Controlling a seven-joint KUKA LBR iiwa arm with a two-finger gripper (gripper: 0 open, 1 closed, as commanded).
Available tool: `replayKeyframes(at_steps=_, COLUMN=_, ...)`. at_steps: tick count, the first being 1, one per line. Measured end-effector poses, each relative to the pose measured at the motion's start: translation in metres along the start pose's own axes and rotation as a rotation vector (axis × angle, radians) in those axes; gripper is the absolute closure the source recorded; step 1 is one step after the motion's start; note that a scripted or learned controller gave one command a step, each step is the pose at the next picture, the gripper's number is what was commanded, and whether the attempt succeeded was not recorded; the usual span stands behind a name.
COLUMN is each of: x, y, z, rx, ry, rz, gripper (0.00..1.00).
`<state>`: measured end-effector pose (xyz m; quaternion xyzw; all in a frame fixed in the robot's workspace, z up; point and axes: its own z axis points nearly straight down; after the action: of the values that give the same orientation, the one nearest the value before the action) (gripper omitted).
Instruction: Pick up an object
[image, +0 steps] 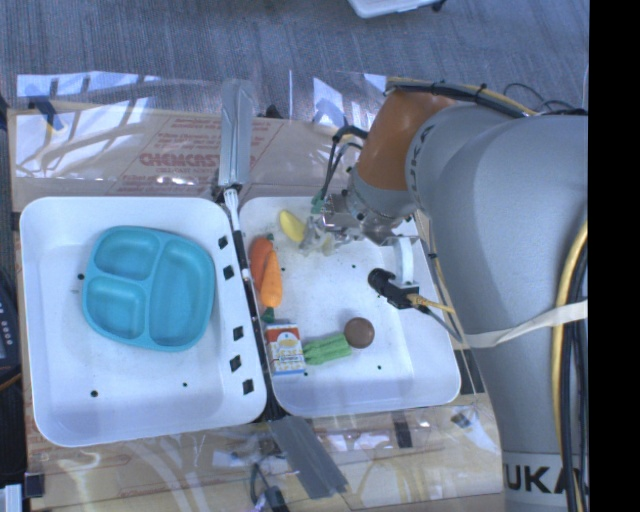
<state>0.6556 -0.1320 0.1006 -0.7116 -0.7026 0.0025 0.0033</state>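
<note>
Small yellow banana-shaped toy (291, 226) lies in right white bin (430, 375), near bin's top left corner. Gripper (322, 238) sits low just beside yellow toy, on side away from corner; cannot tell how it stands. Orange plastic carrot (266, 273) lies along bin's left wall. Small red and white box (285, 349) near bin's bottom left, green plastic piece (327, 349) touching it, brown round ball (359, 332) just past that. Blue plastic plate with three sections (150, 287) rests in left white bin (50, 400).
</note>
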Motion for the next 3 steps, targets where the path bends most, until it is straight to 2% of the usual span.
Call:
replayKeyframes(at_steps=1, x=0.0, y=0.0, z=0.0, rx=0.0, ry=0.0, rz=0.0, gripper=0.0)
replayKeyframes(at_steps=2, x=0.033, y=0.0, z=0.007, rx=-0.005, ry=-0.008, rz=-0.089, gripper=0.0)
replayKeyframes(at_steps=3, x=0.032, y=-0.056, z=0.007, rx=-0.005, ry=-0.001, rz=-0.262, gripper=0.0)
